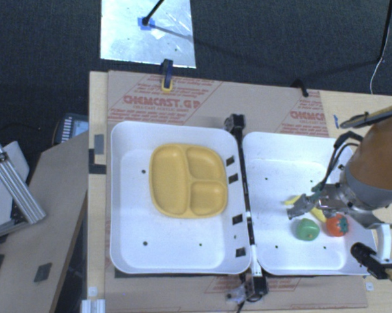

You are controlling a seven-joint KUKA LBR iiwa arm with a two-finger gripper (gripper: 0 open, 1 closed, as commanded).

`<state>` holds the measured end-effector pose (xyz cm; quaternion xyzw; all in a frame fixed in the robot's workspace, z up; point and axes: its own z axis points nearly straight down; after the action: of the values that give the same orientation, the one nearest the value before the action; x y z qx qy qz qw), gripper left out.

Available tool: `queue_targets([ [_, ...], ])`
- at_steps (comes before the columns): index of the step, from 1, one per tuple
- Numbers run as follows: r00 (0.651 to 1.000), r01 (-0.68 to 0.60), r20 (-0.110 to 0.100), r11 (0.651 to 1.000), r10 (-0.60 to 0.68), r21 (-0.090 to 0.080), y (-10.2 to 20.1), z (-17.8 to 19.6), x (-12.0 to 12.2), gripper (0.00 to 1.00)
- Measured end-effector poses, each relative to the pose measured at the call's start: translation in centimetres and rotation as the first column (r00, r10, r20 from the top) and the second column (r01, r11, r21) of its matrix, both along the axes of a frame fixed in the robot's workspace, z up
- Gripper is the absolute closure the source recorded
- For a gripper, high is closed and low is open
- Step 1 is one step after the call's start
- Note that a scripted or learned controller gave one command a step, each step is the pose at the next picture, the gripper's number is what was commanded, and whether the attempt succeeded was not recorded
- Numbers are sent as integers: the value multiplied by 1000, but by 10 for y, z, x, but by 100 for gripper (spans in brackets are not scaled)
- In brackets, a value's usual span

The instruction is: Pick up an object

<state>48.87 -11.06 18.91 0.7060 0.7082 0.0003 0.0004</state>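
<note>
In the right bin [280,166], near its front right, three small things lie close together: a green round fruit [305,229], a red-orange tomato-like fruit [336,225] and a yellow piece [318,215] partly hidden under the arm. My gripper [300,207] hangs low over this cluster, just above and left of the green fruit, with its tip pointing left. The grey wrist covers the bin's right side. Nothing shows as held.
The left bin [127,247] holds a yellow divided plate [187,180] in its middle. A black divider strip [242,187] runs between the two bins. Bare white floor lies in the right bin's back and left parts.
</note>
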Motion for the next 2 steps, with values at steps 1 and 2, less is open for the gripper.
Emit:
queue_targets([
  [1, 1000, 1, -5, 1000, -1, 2, 11, -54, 2, 0],
  [2, 1000, 3, -4, 1000, -3, 2, 11, -107, 2, 0],
])
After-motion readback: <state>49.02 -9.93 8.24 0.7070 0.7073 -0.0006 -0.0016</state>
